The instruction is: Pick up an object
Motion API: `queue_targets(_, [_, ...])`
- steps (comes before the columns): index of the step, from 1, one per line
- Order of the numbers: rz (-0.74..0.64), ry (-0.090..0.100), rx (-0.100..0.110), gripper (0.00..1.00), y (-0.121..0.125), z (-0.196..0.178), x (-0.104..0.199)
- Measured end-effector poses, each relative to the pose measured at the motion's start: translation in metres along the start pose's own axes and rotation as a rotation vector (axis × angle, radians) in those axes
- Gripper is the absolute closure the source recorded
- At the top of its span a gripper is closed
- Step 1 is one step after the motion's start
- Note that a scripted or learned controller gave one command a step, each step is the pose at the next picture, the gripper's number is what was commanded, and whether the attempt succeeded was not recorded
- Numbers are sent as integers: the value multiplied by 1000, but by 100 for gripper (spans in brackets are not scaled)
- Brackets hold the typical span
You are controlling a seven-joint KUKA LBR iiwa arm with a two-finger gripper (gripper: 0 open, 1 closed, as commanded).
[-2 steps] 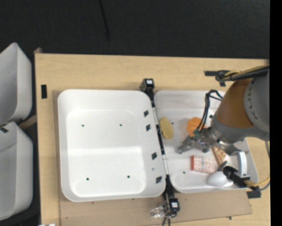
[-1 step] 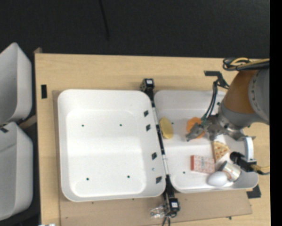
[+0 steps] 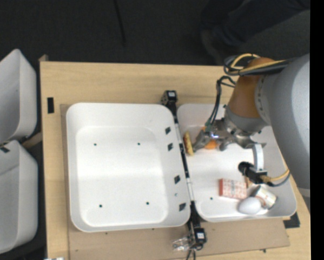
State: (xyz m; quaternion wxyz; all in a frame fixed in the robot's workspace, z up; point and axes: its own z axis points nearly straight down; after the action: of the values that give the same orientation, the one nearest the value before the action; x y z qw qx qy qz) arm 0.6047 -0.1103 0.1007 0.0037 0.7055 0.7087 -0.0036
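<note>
My gripper [image 3: 212, 140] is low in the right bin [image 3: 205, 210], near its back left part, under the grey arm with the orange band. An orange object [image 3: 210, 145] shows right at the fingertips, and a yellow-brown stick-like piece [image 3: 187, 143] lies just left of it by the bin's left wall. I cannot tell whether the orange object sits between the fingers. A red-and-white patterned packet [image 3: 232, 188] lies toward the front of the same bin. A white egg-shaped object [image 3: 251, 205] and a small tan roll [image 3: 266, 197] rest at the front right corner.
The left bin [image 3: 80, 118] lies beside the right one, joined by a black-clipped divider [image 3: 182, 161]. A black cable and connector [image 3: 248, 170] hang from the wrist over the right bin. Wooden bench surface [image 3: 53, 161] surrounds both bins.
</note>
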Motion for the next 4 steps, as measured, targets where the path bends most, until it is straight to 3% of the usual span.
queue_targets(1, [1, 6, 1, 100, -1, -8, -1])
queue_targets(2, [-1, 6, 2, 0, -1, -8, -1])
queue_targets(3, [3, 3, -4, 0, 71, 0, 4])
queue_targets(4, [-1, 6, 2, 100, 68, -8, 5])
